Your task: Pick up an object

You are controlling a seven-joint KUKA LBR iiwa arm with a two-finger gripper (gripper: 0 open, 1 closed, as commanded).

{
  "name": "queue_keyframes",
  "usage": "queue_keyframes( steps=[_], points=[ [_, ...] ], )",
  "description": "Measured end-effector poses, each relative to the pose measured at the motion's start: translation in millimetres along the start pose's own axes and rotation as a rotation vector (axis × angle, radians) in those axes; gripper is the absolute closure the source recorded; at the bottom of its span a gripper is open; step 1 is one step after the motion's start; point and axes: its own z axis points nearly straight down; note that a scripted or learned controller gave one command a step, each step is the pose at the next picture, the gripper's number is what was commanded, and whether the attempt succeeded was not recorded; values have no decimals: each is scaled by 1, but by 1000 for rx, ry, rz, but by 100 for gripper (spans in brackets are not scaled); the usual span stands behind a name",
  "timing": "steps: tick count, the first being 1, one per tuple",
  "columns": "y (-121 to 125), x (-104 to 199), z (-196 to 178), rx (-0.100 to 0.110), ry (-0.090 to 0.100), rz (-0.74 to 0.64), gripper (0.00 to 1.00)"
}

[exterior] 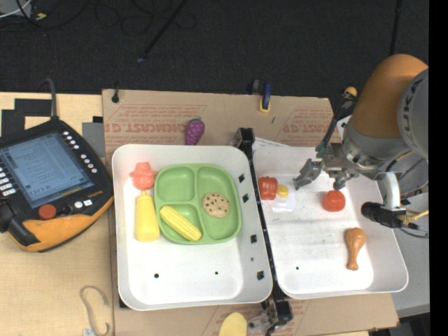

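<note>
My gripper [323, 180] hangs open over the back of the right bin [315, 285], with nothing between its fingers. A red tomato [334, 201] lies just in front of its right finger [341, 181]. To the left of the left finger sit a red pepper [267, 187] and a small yellow piece [282, 190]. A brown chicken drumstick [355, 246] lies nearer the front right of the same bin.
The left bin [182, 278] holds a green divided plate [197, 184] with corn [180, 222] and a cookie [215, 204], a yellow bottle [145, 216] and a pink toy [143, 176]. Purple grapes [194, 130] lie behind the bins. A teach pendant [49, 180] sits far left.
</note>
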Motion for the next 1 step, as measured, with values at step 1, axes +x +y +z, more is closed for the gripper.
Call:
queue_keyframes(
  steps=[1],
  points=[
    [3,0,-8,-14,-2,-2,0]
  ],
)
